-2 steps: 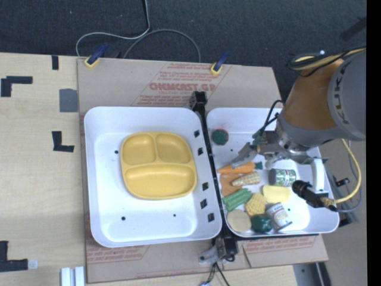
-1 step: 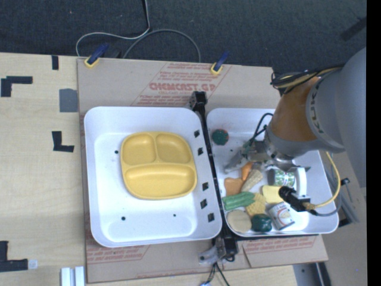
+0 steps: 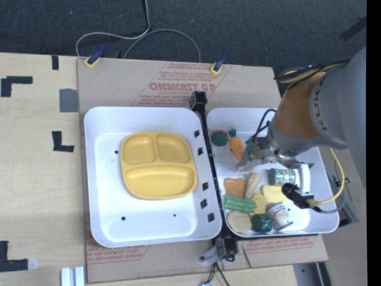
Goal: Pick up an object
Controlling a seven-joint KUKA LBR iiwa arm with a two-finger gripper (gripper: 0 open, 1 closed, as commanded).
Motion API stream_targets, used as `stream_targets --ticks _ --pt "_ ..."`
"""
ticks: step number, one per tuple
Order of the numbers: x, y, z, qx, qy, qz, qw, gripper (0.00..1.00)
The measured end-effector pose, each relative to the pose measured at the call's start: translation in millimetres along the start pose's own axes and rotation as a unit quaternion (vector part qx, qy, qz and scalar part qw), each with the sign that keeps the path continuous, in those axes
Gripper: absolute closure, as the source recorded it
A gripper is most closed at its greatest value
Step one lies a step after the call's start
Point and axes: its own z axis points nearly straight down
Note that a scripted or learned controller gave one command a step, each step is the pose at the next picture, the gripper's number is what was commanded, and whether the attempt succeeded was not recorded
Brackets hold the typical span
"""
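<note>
Camera view, me on remote: arm [image 3: 309, 109] comes in from 3 o'clock and sits low over the right bin [image 3: 326, 222]. Gripper [image 3: 255, 158] is down at the bin's centre, just beside the orange carrot-like piece [image 3: 237, 148] at its 9 o'clock. I cannot tell whether the gripper is spread or closed, the wrist body hides it. No object visibly held.

Task objects are all in the right bin: teal round piece [image 3: 220, 138] near the 11 o'clock corner, pale corn-like piece [image 3: 252, 183] just at 6 o'clock of the gripper, small can [image 3: 282, 176], orange wedge [image 3: 234, 187], green pod [image 3: 240, 204], yellow block [image 3: 272, 193], dark green lump [image 3: 261, 222], second small can [image 3: 280, 215]. Left bin [image 3: 101, 130] carries a yellow 3-compartment plate [image 3: 158, 164].

Risks, my guess:
- Clutter is tight at 6 o'clock; a close may catch 2 items or wedge 1 against another and slip.
- Carrot piece and corn piece are rounded, likely to squirt out of a partial pinch.
- Carrot sits near the centre divider [image 3: 204, 154]; a push could jam it on the wall.
- Yellow cable [image 3: 330, 201] loops at 4 o'clock over the bin, could snag.

Writing: red print on the cardboard sheet [image 3: 149, 88] under the bins, at 12 o'clock, reads roughly "CHEMCAST GP", mirrored and blurry. Can labels too small to read.
</note>
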Motion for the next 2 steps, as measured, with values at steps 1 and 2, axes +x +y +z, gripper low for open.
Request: stream_targets --ticks 1,2 --pt "0.0 -0.3 0.8 0.001 0.000 0.000 1.0000 0.00" --pt "9.9 63.8 12.1 0.002 0.002 -0.001 1.0000 0.00"
